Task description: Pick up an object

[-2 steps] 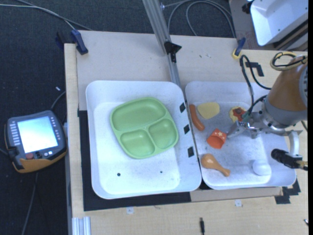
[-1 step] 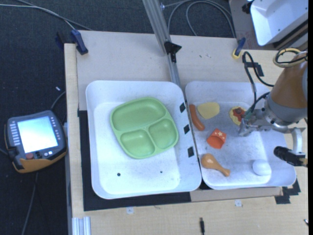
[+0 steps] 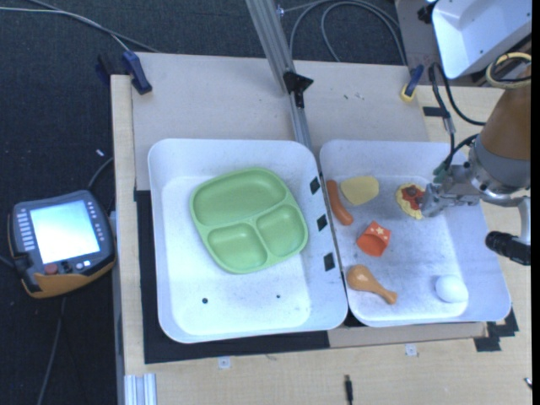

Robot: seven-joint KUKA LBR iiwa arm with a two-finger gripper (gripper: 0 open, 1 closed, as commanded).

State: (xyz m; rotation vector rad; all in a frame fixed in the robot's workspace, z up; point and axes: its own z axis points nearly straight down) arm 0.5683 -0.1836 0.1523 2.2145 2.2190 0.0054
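The yellow-and-red toy food piece (image 3: pixel 411 200) lay in the right bin (image 3: pixel 494 268), touching the gripper (image 3: pixel 433 202) on its left side. Jaw state could not be determined. The orange block (image 3: pixel 374 238) sat further left and nearer the camera.

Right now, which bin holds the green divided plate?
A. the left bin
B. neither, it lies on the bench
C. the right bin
A: the green divided plate lies inside the left bin, while the right bin holds the small food toys.
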